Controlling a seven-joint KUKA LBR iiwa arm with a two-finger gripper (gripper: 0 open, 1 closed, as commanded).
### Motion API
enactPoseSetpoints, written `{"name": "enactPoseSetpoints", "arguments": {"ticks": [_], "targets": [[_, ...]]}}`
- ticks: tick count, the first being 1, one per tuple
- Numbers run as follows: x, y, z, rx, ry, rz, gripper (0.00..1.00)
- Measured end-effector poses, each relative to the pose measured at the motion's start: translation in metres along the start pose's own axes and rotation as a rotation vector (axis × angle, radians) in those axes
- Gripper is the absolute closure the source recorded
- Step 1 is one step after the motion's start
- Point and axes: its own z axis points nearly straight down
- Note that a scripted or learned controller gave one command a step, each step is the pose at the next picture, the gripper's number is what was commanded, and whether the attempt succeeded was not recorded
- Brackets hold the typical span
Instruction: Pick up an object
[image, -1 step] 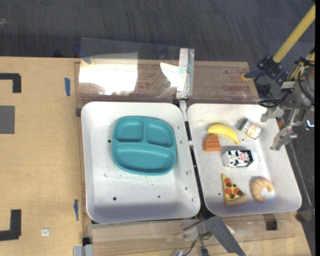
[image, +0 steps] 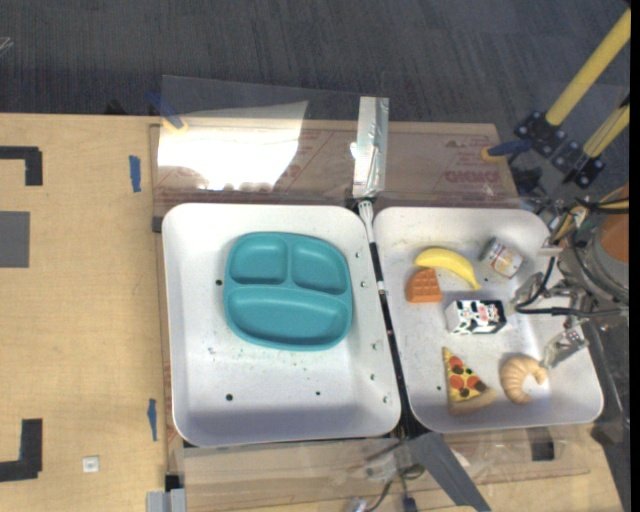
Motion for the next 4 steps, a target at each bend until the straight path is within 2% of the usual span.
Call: {"name": "enactPoseSetpoints", "arguments": {"ticks": [1,2,3,4], "targets": [[-0.041,-0.013,0.046,0.001,-0.003,0.356,0.0],[-0.046,-0.014,0.031,0.007,-0.018,0.353,1.0],[-0.065,0.06,-0.081,0.001,-0.012,0.431,1.0],[-0.011,0.094,-0.046,-0.004,0.005,0.202,1.0]]}}
